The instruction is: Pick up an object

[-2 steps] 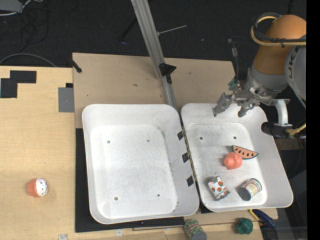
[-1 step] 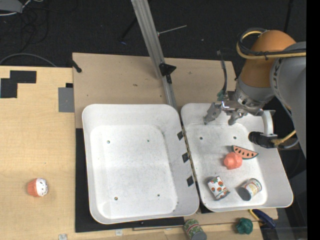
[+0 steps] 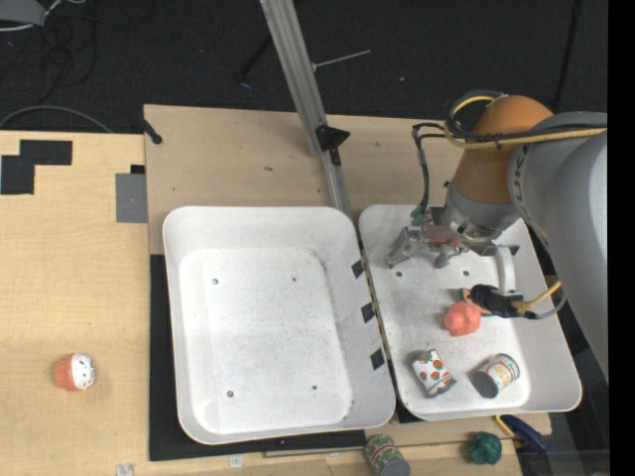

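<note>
Nearest, a patterned cup [image 3: 432,373] and tin [image 3: 496,374] lie below the tool [image 3: 425,247], its finger state unclear.

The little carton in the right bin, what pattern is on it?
White with red and green spots, seen in the camera view: the carton lies near the right bin's front edge.

1. I see a red-and-white ball [image 3: 74,372] on the wooden bench [image 3: 60,266], well left of the bins.
2. A green lump [image 3: 484,448] lies below the right bin.
3. An aluminium rail [image 3: 301,77] slants behind them.
</note>
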`<move>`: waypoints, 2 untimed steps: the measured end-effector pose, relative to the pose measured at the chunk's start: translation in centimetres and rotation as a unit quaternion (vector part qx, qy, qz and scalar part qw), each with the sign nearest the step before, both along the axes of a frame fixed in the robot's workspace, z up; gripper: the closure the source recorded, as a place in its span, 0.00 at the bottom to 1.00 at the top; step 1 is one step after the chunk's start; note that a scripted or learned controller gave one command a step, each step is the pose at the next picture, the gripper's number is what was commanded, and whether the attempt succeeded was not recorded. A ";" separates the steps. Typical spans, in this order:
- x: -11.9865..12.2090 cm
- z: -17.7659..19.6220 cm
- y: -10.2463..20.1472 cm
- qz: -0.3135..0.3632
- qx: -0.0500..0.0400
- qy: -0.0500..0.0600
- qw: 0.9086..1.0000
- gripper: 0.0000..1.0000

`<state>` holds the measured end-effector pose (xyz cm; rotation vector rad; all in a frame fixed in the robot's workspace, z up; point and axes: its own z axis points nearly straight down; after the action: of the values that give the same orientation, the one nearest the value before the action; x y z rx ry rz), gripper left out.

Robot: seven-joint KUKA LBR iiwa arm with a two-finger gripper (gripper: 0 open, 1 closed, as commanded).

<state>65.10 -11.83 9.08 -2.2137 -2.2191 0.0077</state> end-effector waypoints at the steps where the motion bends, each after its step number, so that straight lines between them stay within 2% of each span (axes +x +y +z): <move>1: 0.2 1.4 -0.2 -0.001 -0.001 -0.003 1.000 1.00; 2: 0.4 5.8 -0.8 -0.002 -0.001 -0.005 1.000 1.00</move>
<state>65.47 -12.59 14.84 -2.2247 -2.2216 -0.0018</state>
